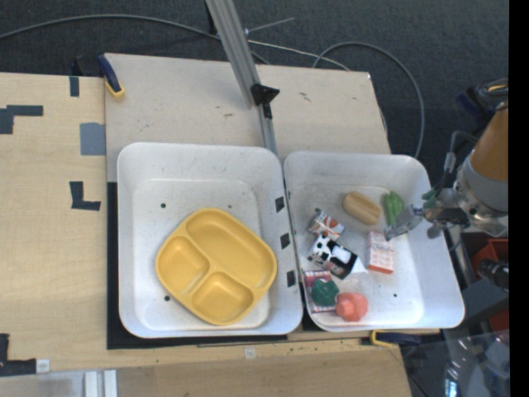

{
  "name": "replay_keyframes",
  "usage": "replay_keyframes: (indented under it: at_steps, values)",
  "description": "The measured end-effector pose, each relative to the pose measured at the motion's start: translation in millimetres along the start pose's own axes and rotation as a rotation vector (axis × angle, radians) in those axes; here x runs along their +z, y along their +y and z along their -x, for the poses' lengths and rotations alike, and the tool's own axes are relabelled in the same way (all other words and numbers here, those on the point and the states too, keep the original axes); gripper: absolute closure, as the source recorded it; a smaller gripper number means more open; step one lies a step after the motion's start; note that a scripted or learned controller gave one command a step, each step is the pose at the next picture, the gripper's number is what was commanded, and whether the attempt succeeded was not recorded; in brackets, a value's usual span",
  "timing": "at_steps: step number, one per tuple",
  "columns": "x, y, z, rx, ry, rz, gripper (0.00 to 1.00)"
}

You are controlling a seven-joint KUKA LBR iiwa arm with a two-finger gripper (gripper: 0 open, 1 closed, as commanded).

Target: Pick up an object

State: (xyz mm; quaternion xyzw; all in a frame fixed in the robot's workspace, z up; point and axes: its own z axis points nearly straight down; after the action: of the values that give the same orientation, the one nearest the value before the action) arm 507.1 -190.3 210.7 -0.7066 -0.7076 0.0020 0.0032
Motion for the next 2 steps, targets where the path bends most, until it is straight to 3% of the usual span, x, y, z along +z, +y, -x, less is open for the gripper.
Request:
replay_keyframes:
  at_steps: [2]
  values:
    - [106, 1, -1, 0.0, 0.0, 0.0, 0.0]
